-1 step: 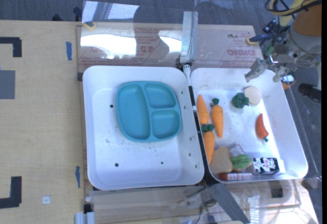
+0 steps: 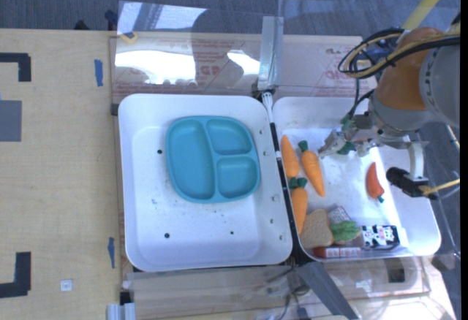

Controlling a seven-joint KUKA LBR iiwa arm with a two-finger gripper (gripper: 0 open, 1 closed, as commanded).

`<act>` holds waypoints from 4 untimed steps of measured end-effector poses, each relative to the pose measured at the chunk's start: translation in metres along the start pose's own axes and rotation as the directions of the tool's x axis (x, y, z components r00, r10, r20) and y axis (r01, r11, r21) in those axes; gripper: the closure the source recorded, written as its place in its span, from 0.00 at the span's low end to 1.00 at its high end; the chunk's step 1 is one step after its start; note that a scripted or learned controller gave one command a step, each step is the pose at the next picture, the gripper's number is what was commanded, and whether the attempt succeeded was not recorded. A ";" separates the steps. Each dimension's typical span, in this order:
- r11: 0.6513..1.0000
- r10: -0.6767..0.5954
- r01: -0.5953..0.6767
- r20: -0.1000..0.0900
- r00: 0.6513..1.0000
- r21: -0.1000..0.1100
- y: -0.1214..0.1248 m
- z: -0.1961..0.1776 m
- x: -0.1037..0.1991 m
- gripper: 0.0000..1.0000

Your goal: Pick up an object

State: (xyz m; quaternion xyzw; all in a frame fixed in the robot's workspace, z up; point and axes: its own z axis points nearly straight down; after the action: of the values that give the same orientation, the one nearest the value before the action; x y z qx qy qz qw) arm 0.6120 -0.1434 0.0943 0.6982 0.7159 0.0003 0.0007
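Note:
The right bin (image 2: 420,227) holds three orange carrots: one (image 2: 289,158) along the left wall, one (image 2: 313,171) beside it, one (image 2: 299,205) lower down. A red chilli pepper (image 2: 374,181) lies to the right. A slice of bread (image 2: 317,229), a green leafy piece (image 2: 344,229) and a black-and-white carton (image 2: 380,236) sit near the front wall. My gripper (image 2: 345,143) hangs low over the bin's back half, just right of the carrot tops and up-left of the pepper. Nothing shows in its grasp.
The left bin (image 2: 139,187) bears a blue divided plate (image 2: 213,158). A clear panel (image 2: 219,55) stands behind both bins, and a divider wall (image 2: 274,158) runs between them. Yellow and black cables (image 2: 373,48) loop above the wrist.

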 end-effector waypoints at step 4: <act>0.989 -0.147 0.147 0.000 0.989 -0.003 -0.052 0.007 0.048 0.00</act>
State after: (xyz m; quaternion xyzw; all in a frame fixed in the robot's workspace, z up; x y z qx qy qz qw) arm 0.5590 -0.0967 0.0874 0.6436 0.7653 0.0014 0.0016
